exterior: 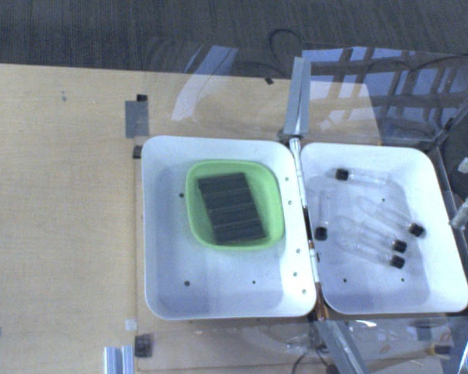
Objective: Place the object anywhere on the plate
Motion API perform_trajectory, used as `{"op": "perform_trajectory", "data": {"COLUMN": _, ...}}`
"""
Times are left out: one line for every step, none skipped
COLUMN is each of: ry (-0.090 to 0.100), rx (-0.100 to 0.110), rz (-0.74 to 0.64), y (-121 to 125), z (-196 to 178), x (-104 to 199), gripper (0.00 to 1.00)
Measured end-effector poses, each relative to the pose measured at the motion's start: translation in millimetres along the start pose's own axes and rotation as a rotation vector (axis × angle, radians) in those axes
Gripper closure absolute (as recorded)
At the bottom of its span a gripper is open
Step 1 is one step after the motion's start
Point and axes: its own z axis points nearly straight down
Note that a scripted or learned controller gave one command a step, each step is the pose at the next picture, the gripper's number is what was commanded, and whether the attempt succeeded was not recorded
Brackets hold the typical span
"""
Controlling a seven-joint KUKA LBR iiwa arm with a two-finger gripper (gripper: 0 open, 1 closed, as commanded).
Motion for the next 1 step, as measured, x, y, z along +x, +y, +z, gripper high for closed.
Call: {"op": "perform_trajectory", "data": {"ry": -0.002, "rx": 0.0, "rz": -0.335, "y": 0.0, "z": -63.1, "x": -0.4, "gripper": 0.0}}
